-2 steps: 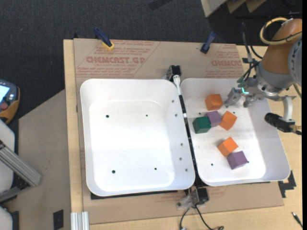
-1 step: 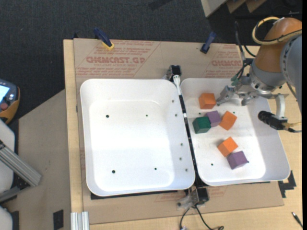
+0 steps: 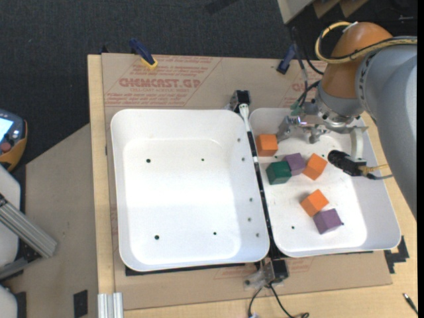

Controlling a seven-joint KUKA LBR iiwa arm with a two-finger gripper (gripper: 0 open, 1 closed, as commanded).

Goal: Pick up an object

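Desk [image 3: 165,78]: brown board, red print, a blue clamp [image 3: 143,53] at its far edge.
Left bin [image 3: 126,131]: white, shallow, a few small dark holes in its floor.
Right bin [image 3: 371,224]: white, touching the left bin along a dark seam.
Blocks in right bin: orange block [image 3: 267,144] at the far left wall; green block [image 3: 279,171] beside a purple block [image 3: 295,163] and an orange one [image 3: 315,166]; nearer the front, an orange block [image 3: 314,202] touching a purple one [image 3: 328,220].
Arm [image 3: 371,65]: grey with orange band, over the bin's far end.
Gripper [image 3: 301,126]: hangs above the far part of the right bin, just right of the first orange block, apart from it.
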